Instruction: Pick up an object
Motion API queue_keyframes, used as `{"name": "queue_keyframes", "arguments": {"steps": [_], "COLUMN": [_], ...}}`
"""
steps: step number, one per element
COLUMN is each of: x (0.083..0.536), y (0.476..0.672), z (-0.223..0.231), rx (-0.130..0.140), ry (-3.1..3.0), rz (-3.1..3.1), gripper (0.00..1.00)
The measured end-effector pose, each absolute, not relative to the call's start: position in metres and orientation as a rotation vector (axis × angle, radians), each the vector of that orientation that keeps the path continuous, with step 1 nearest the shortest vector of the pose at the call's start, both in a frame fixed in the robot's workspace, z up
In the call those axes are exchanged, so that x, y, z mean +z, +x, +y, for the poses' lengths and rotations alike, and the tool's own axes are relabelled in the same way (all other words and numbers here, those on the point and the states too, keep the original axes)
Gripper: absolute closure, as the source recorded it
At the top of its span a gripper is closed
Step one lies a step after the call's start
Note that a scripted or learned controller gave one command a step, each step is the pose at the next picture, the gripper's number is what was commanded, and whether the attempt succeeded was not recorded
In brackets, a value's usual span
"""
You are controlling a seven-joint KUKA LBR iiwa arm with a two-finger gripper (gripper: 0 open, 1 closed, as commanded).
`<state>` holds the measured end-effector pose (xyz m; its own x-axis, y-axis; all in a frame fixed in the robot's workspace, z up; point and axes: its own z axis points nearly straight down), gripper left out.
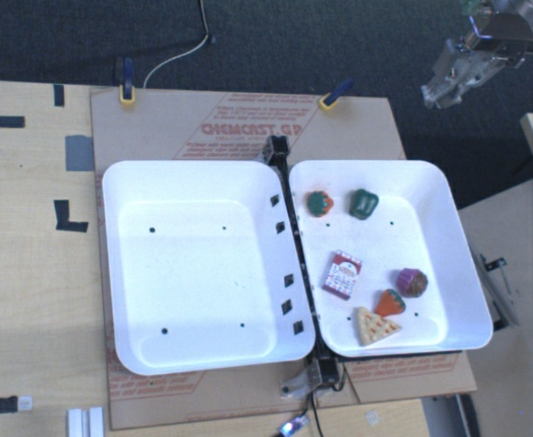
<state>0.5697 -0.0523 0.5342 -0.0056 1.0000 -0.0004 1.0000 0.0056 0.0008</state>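
The right bin (448, 244) holds several small toys: a green and orange round piece (318, 204), a green pepper (363, 204), a red and white carton (342, 275), a purple piece (412, 282), an orange carrot-like piece (391, 303) and a tan pizza wedge (374, 326). My gripper (444, 89) hangs high at the upper right, beyond the bin's far right corner and well away from every toy. Nothing shows between its tips.
The left bin (193, 262) sits beside the right one, with a black clip divider (289, 244) between them. Both rest on a cardboard sheet (248, 130) clamped at the back. A cable (198, 16) runs across the dark floor.
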Motion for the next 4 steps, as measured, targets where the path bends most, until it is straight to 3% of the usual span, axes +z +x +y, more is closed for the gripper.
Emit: {"name": "queue_keyframes", "arguments": {"steps": [1, 3, 4], "x": [0.534, 0.534, 0.534], "y": [0.638, 0.602, 0.623], "z": [0.018, 0.173, 0.237], "rx": [0.003, 0.0, 0.0], "ry": [2.212, 2.213, 2.215], "rz": [2.228, 2.233, 2.228], "gripper": [1.0, 1.0, 1.0]}}
